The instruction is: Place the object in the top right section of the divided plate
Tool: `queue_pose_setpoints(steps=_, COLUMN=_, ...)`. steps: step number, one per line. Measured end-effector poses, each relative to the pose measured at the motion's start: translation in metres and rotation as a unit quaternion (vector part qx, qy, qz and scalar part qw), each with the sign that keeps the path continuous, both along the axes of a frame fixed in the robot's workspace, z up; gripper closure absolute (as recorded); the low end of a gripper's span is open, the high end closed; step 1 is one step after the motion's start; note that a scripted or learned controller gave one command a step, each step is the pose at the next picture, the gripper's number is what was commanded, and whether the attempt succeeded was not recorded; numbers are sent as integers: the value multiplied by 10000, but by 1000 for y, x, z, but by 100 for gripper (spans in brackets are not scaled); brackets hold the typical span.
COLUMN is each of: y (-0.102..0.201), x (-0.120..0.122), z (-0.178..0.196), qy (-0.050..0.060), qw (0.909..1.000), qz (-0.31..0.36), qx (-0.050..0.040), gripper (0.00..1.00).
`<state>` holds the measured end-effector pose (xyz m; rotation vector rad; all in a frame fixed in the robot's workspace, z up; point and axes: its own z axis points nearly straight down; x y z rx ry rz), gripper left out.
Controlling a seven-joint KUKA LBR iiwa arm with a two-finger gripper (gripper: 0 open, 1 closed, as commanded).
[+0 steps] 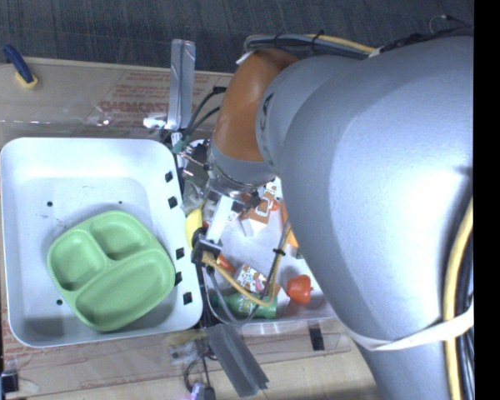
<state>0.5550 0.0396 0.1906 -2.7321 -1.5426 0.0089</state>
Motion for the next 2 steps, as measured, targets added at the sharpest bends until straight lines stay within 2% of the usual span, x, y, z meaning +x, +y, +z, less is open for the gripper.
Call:
queue_pose_setpoints(steps=1, y=62, x=-20, z=29, qy=-14, qw=9960, qz=-899, qx=-7, gripper=100)
queue_pose_setpoints(steps=2, y=52, x=1, z=0, qy=-6, qw=9732, qz=-2301, qx=-16, gripper=100)
